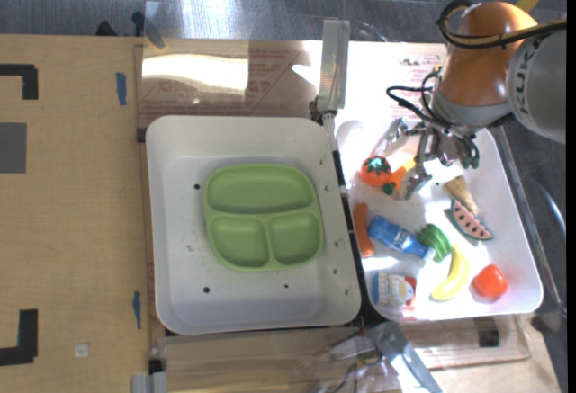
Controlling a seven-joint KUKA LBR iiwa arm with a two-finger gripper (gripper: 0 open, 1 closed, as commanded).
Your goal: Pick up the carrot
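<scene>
**End effector low in the right bin, carrot off to its lower left**

You are looking down on two white bins on the surface. The arm (490,54) comes in from the right, its orange band above the wrist, and the end effector (416,174) hangs over the upper part of the right bin (517,229). You cannot tell from this angle how far its fingers are spread, and nothing can be made out between them.

The carrot (363,228), a small orange stick, lies below and to the left of the end effector, close against the right bin's left wall, apart from the tool. Just left of the end effector, very near its tip, sits a round orange toy with a green top (377,173); whether they touch is not clear.

Below the end effector you have a blue bottle (396,236) with a green pepper (436,241) at its right end. Farther below lie a banana (453,277), a small white carton (394,290) and a red tomato (489,281). To the lower right of the tool are an ice cream cone (462,193) and a watermelon slice (470,225).

Well to the left of the end effector, the left bin (171,229) holds a green divided plate (264,216).
</scene>
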